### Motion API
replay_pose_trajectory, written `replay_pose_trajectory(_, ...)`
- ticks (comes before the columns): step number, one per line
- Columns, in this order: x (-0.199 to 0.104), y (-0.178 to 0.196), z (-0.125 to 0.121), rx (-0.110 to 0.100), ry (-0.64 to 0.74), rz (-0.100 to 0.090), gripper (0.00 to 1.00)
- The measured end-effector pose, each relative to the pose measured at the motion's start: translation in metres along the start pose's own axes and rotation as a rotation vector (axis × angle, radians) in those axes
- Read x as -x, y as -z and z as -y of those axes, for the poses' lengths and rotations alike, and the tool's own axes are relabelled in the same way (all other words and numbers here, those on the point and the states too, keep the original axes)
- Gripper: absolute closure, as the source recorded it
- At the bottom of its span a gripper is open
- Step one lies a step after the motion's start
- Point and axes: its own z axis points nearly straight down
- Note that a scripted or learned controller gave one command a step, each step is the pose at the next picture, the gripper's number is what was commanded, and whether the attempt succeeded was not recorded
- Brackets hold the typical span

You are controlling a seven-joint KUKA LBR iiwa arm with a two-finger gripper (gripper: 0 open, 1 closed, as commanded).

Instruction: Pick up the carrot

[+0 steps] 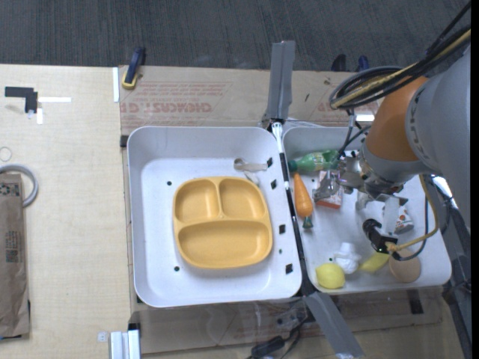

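On your left, the left bin [142, 223] holds a yellow divided plate [222, 222]. In the right bin [441, 271] the carrot [302, 195] lies against the left wall, beside a green bottle [314, 160], a lemon [330, 276] and a banana [374, 262]. The hand [338, 176] hovers right of the carrot; you cannot tell its state. The cardboard [179, 96] lettering reads upside down, illegible.

Arm [419, 118] cut off by right edge, hides back right part of right bin [441, 275]. Gripper [329, 185] partly blurred among clutter; finger state unclear. Brown bag [11, 253] cut off at left edge.
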Motion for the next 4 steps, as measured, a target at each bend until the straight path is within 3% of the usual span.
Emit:
replay_pose_trajectory(1, 0.01, -0.001, 0.061, 0.0, 0.081, -0.001, 0.0)
replay_pose_trajectory(2, 0.023, -0.001, 0.092, -0.001, 0.042, -0.001, 0.0)
replay_pose_trajectory(3, 0.023, -0.001, 0.094, -0.001, 0.048, -0.001, 0.0)
replay_pose_trajectory(4, 0.018, -0.001, 0.082, 0.0, -0.138, -0.001, 0.0)
